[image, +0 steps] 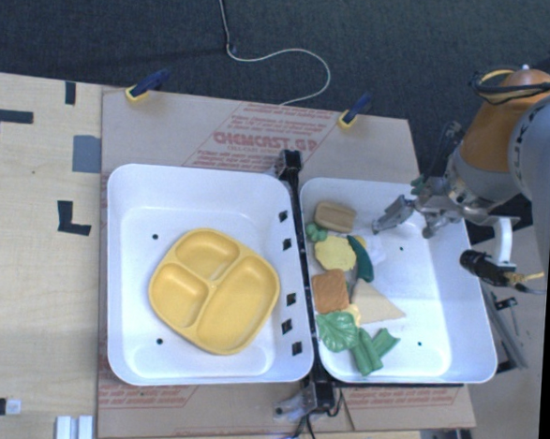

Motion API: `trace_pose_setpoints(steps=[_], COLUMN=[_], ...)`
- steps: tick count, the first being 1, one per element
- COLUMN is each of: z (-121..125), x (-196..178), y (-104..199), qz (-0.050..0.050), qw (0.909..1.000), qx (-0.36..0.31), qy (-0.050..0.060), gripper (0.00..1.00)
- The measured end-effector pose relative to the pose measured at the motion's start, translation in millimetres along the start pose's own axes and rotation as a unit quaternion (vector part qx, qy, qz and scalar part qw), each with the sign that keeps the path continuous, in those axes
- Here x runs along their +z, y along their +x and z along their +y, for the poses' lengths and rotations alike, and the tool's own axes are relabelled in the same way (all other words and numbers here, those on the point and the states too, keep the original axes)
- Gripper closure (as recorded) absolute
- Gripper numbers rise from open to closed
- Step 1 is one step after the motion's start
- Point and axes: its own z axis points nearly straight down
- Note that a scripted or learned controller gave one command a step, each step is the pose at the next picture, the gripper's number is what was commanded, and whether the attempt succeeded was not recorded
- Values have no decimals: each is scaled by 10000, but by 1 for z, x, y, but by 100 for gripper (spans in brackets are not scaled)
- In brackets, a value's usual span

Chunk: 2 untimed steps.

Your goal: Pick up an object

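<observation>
In the right bin (453, 362), toy food (346, 284) is crowded against the left wall, leaving the right half as bare white floor. In the left bin (127, 189), a yellow divided plate (214, 289) fills the middle, with bare floor around it.

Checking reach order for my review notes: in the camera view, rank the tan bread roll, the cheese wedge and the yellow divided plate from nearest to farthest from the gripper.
From the gripper:
1. Tan bread roll, right bin's top left.
2. Cheese wedge, lower in that bin.
3. Yellow divided plate, left bin.
</observation>
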Motion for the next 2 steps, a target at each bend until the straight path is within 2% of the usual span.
trace_pose_setpoints(steps=[1,2], z=[1,3], x=[43,63], y=[0,0], qz=[1,-7], qw=[10000,10000], qx=[-4,-4], qy=[5,-22], gripper=[0,0])
